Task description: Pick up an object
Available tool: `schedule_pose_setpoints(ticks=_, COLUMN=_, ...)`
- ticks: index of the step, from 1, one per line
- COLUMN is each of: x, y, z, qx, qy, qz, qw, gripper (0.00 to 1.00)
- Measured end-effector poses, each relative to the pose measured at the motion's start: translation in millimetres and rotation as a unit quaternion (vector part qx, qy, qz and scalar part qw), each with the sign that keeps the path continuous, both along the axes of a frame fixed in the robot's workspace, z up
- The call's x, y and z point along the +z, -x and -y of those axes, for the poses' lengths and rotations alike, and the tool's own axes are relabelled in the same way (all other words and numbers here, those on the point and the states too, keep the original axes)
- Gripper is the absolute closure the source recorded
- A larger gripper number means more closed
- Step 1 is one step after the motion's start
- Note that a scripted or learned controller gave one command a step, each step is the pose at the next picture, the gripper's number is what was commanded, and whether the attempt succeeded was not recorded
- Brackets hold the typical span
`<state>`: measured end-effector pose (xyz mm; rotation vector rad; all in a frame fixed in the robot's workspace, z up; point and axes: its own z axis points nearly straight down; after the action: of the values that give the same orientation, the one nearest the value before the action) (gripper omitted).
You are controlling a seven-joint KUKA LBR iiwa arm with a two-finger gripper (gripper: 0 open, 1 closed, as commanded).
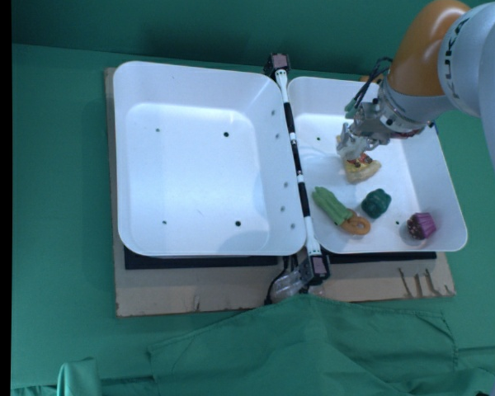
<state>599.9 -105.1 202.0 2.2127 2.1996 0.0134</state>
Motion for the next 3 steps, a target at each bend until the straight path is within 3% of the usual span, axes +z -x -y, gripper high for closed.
schedule_pose_setpoints(ticks=1, x=-1.0, y=0.5, z=-0.3, qx=0.0, qy=-0.0004, qz=-0.001, qw=1.0, gripper=0.0)
schedule_pose_setpoints(ticks=2, x=-17.2, y=56.3, z=30.6, qx=0.0, qy=-0.0028, qz=-0.001, qw=1.0, gripper=0.0)
schedule_pose_setpoints(ticks=3, x=-17.6, y=51.0, z=38.4, qx=0.003, qy=-0.0047, qz=-0.003, qw=1.0, gripper=0.0)
